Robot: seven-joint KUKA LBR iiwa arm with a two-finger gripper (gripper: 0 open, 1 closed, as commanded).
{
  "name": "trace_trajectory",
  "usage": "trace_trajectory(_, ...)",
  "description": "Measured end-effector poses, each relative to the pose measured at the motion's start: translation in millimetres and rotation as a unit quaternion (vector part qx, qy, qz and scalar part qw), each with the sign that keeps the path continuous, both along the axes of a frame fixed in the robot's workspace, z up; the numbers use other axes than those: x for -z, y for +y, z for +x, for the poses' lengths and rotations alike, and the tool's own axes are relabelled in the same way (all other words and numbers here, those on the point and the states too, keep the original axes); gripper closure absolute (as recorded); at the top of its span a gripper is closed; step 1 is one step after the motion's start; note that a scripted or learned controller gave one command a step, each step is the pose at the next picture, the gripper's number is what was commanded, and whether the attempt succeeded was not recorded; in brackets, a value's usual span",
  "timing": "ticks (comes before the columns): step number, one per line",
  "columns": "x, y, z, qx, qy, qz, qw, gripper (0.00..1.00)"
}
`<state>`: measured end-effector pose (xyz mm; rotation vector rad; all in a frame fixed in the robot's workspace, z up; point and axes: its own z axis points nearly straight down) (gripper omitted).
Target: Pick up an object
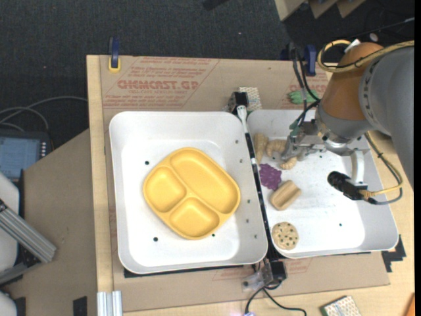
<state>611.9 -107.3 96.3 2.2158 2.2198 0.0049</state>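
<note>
Overhead view: the gripper [291,149], finger state indiscernible, low in the right bin [342,232] over a pale food piece [273,149], with a purple item [269,175], bread roll [285,195] and cookie [285,235] nearby; a yellow divided tray [191,192] fills the left bin [131,176]

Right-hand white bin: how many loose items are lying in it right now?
4: a pale lumpy piece near the end effector, a purple crumpled piece, a tan bread-like block, and a round speckled cookie. The arm may hide others.
</note>
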Motion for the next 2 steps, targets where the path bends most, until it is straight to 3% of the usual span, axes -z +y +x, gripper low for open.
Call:
trace_trajectory(1, -93, 69, -44, -0.002, 0.002, 0.0015, 1.0000, 1.00)
trace_trajectory(2, -109, 105, -46, -0.001, 0.001, 0.0009, 1.0000, 1.00)
